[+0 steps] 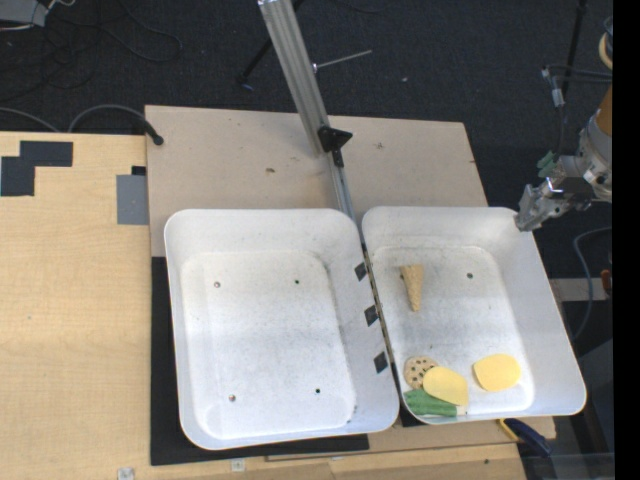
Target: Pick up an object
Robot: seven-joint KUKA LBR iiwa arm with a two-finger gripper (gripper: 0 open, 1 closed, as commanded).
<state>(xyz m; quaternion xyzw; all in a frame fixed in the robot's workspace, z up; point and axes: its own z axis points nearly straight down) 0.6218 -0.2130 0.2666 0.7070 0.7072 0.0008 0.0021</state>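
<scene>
Claw [532, 208] hangs off the far right corner of the right bin [548, 298], with nothing seen between its tips.

The claw sits at the view's right edge, just outside the right bin's rim and above the desk [400, 153]; it is small and partly cut off, so whether it stands wide or narrow cannot be told. Inside the right bin an ice-cream cone [413, 285] lies near the middle, point toward the near side. At the near edge are a round yellow piece [497, 372], a second yellow piece [446, 384] beside it, a speckled cookie [416, 369] touching that one, and a green piece [430, 404], perhaps a pea pod, just below. The left bin [180, 268] lies alongside, its rim touching the right one.
</scene>
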